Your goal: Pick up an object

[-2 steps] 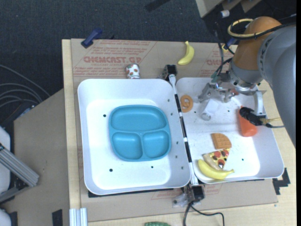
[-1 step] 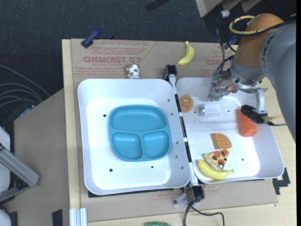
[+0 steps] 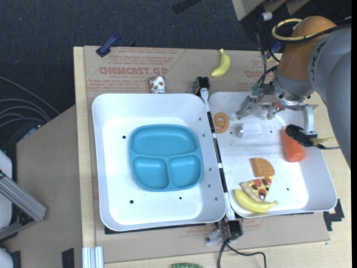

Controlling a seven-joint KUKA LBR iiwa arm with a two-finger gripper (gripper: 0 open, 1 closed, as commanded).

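Hand (image 3: pixel 257 108) above right bin (image 3: pixel 312 188) (top)

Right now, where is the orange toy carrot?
The orange toy carrot lies in the right white bin, near its right wall in the camera view, just below the gripper and to the right of the tan cracker-like piece.

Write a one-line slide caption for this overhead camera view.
Robot gripper hovers over the right bin of toy food, near a carrot and banana; blue plate sits in the left bin.
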